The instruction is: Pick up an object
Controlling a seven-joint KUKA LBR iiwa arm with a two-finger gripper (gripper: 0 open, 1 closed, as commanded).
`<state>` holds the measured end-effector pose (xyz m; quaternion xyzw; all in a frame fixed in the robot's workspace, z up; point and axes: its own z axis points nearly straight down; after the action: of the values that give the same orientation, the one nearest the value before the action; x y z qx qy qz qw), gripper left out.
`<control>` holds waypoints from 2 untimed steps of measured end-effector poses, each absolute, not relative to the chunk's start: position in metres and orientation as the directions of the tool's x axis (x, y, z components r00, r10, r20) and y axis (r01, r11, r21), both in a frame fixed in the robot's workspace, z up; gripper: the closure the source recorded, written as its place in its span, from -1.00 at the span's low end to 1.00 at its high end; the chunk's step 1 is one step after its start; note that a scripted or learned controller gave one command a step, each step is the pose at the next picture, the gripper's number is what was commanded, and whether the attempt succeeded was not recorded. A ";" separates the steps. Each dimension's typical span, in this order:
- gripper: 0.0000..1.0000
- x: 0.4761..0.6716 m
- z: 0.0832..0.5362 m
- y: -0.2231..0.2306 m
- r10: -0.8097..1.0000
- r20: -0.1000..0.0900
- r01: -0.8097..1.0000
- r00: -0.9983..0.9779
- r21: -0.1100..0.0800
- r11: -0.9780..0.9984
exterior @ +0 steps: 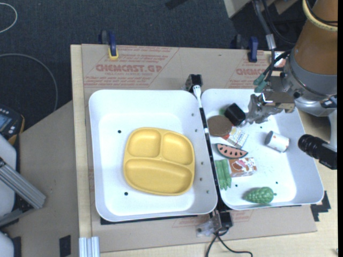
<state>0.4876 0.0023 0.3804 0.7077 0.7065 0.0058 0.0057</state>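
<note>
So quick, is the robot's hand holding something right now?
Hand: low over the right bin, near the black block. Cannot tell whether it is open, closed or gripping anything.

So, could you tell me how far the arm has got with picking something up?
Nothing looks picked up yet. The hand is low over the far end of the right bin, beside the black block, and I can't see anything between its fingers. The watermelon slice, white cup and green toy lie in that bin. The grasp and lift are left.
</note>
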 end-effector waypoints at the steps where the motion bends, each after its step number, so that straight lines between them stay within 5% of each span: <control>1: 1.00 0.484 0.265 0.011 1.000 0.000 1.000 0.001 -0.012 -0.001; 2: 1.00 0.488 0.260 0.084 1.000 0.002 1.000 -0.008 -0.002 0.008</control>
<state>0.4885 0.0837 0.2597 0.7043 0.7099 0.0001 -0.0016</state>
